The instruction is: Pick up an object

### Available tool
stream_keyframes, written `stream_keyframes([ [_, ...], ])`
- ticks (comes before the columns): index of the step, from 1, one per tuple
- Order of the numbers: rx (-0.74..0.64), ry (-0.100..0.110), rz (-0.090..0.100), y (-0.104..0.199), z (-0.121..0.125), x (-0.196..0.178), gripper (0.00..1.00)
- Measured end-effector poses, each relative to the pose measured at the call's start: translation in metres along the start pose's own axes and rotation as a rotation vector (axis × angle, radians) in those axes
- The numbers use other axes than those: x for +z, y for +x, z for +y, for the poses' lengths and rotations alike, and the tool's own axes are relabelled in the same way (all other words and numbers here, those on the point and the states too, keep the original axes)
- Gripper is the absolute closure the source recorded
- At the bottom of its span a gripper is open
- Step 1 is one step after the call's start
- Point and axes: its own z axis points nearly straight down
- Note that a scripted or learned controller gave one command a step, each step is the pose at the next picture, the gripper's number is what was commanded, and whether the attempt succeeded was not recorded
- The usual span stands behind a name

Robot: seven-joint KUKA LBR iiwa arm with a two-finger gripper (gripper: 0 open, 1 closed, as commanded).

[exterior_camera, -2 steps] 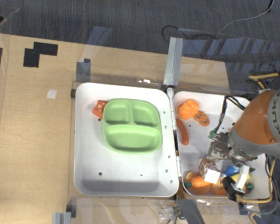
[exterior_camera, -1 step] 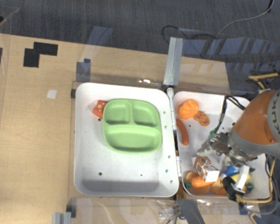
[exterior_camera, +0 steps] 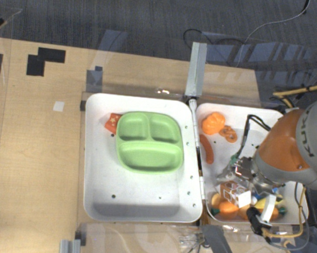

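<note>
Grey arm w/ orange band [exterior_camera: 287,143] reaches in from the right, claw [exterior_camera: 236,180] low over the front of the right shallow white bin [exterior_camera: 268,111], prob. because the clutter sits there. Can't tell the claw's state; wrist and cables hide it. Likely target: small orange round piece [exterior_camera: 227,208] w/ a clear-white packet [exterior_camera: 239,198] beside it. Left white bin [exterior_camera: 99,162] has a green divided plastic tray [exterior_camera: 149,141], red scrap [exterior_camera: 112,123] tucked at its edge. Orange pumpkin-like toy [exterior_camera: 213,123] and red sausage shape [exterior_camera: 206,149] lie well apart, at back.
</note>
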Motion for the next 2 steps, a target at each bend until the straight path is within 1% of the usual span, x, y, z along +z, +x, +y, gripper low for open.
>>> stream_keyframes([
  [1, -0.002, -0.005, 0.004, 0.002, 0.003, -0.012, 1.00],
  [2, -0.288, 0.016, 0.003, 0.047, 0.012, -0.094, 1.00],
])
